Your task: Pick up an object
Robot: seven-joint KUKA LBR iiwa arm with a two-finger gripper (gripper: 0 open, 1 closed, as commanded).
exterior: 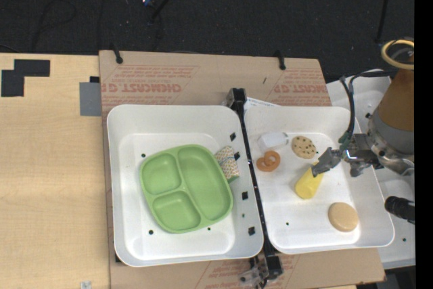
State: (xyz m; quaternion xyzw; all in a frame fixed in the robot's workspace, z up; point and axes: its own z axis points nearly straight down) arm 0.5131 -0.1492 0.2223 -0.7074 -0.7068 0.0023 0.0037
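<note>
In the right bin [379, 230] lie a yellow block [306, 185], a tan round bun [343, 216], an orange ring-shaped pretzel [268, 161], a chocolate-chip cookie [303, 146] and a small white piece [273, 139]. My gripper [337, 168] hangs over the bin's right part, just above and to the right of the yellow block. It is open, with nothing between its fingers; the left fingertip [323, 164] is close to the block's upper end.
The left bin [125, 145] holds a green divided plate [185, 187] and a small patterned item [228, 162] at the plate's right edge. A black divider [245, 166] runs between the bins. Cables and the arm's base stand at the right.
</note>
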